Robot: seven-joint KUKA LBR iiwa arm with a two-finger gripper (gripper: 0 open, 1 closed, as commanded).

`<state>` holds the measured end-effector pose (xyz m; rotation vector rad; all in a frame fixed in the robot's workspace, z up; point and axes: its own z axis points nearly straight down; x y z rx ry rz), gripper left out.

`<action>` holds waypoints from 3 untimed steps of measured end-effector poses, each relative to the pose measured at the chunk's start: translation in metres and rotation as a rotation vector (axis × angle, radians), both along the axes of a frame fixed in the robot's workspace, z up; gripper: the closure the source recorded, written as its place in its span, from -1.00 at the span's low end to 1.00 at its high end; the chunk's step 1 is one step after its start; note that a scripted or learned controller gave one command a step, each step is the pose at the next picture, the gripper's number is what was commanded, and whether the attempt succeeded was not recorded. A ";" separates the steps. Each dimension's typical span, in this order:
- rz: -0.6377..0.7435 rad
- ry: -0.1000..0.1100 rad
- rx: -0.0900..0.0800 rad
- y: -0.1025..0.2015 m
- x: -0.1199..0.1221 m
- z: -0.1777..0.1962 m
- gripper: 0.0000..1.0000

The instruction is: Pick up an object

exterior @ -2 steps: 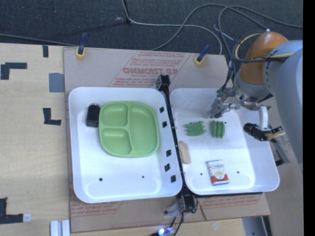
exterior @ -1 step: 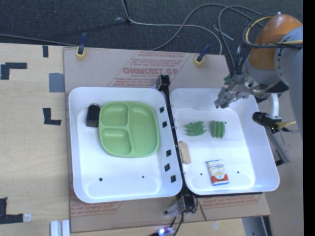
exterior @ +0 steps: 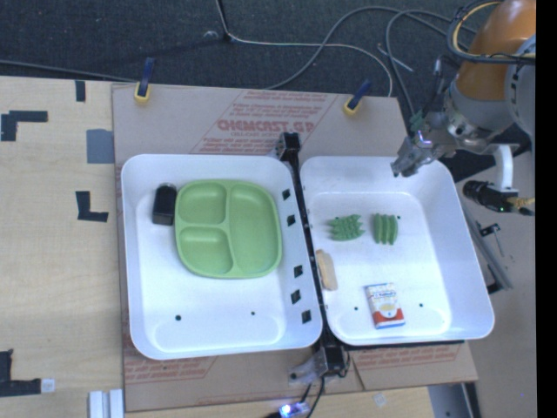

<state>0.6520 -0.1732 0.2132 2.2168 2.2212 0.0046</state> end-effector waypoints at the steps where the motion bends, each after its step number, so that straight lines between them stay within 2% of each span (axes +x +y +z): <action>1: 0.003 0.004 0.002 0.046 -0.015 0.011 1.00; 3: 0.004 0.007 0.002 0.146 -0.045 0.024 1.00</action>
